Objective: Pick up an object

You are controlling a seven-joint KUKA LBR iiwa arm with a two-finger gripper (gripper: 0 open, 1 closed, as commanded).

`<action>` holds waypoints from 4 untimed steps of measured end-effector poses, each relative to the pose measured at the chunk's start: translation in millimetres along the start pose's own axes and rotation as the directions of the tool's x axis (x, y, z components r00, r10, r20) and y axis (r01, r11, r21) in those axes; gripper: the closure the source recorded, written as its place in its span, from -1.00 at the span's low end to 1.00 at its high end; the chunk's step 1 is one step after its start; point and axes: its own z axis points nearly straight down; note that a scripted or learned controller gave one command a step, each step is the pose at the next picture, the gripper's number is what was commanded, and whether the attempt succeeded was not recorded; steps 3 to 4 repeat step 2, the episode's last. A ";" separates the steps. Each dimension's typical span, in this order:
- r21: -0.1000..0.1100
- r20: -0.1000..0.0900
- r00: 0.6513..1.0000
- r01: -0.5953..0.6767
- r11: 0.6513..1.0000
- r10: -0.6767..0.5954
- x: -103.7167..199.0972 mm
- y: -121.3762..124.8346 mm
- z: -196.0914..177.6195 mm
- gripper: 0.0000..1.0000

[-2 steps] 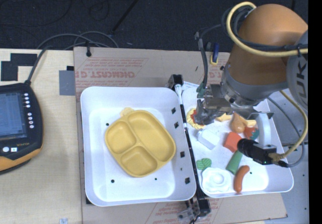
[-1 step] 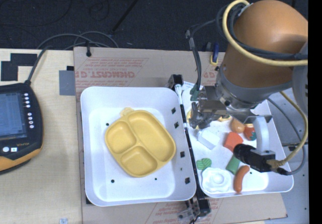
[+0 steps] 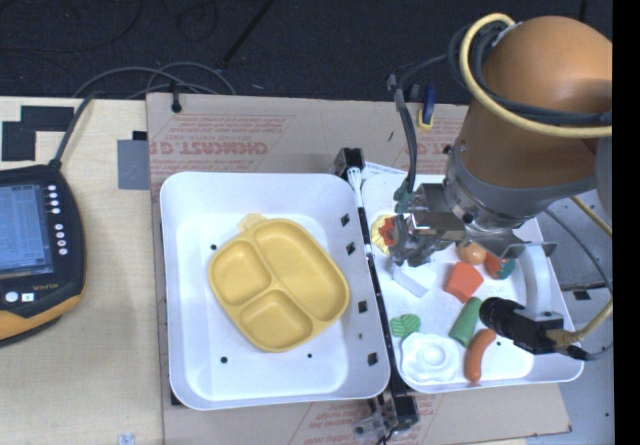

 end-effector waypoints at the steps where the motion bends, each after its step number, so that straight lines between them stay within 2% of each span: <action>1: -0.001 0.000 1.000 0.000 1.000 0.000 -9.3 0.5 2.3 1.00; 2: -0.002 -0.001 1.000 0.005 1.000 -0.005 40.9 0.2 -14.2 1.00; 4: -0.002 -0.001 1.000 0.005 1.000 -0.005 40.9 0.2 -14.2 1.00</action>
